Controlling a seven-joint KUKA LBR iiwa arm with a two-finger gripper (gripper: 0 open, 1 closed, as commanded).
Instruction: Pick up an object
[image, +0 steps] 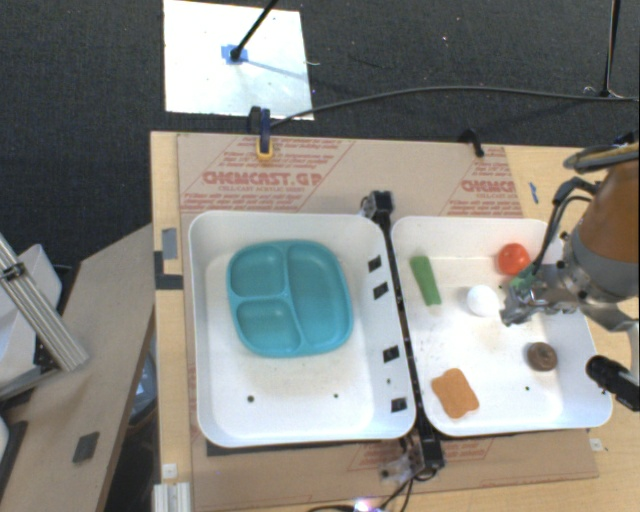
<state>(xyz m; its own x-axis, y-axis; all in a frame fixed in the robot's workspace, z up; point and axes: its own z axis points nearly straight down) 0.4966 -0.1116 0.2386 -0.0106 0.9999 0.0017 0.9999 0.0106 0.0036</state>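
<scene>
In the right bin (570, 405), nearest at 6 o'clock, lies an orange sponge-like piece (455, 392); at 4 o'clock a small brown round object (542, 356). Near the centre rests a white egg (482, 299), with the gripper (516, 303) just beside it at its 3 o'clock. I cannot tell how wide the pincer stands or whether it holds anything. The egg looks light, smooth and slippery; I judge it best to grip it across the middle.

End effector (516, 300) over right bin (570, 412) beside white egg (482, 299) — teal divided plate (291, 298) in left bin (215, 330)
</scene>
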